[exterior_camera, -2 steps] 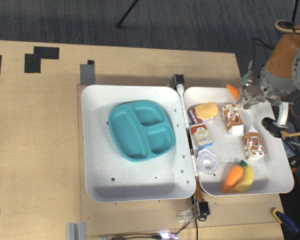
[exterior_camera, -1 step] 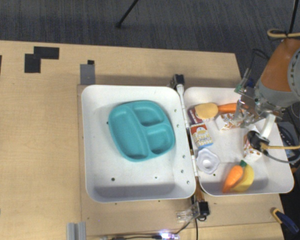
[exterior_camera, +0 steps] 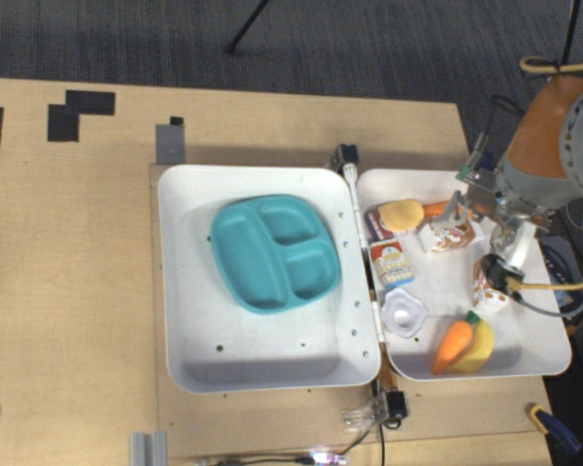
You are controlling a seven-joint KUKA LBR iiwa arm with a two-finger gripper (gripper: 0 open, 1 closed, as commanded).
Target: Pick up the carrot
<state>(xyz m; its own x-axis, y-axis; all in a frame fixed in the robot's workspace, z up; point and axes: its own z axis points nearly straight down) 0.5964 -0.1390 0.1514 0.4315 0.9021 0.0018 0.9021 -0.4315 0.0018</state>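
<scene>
Securing the orange toy carrot (exterior_camera: 453, 342) requires the tool (exterior_camera: 463, 212), its state indiscernible, to avoid the yellow toy fruit (exterior_camera: 480, 348) touching it.

Light over my desk (exterior_camera: 78, 280) is even, moderately bright and diffuse, falling from above. Soft grey shading lies along the near wall of the view's left bin (exterior_camera: 272, 375); the floor (exterior_camera: 126, 17) reads dim. Detail is soft throughout; the carrot (exterior_camera: 454, 343) shows colour but blurred edges.
</scene>
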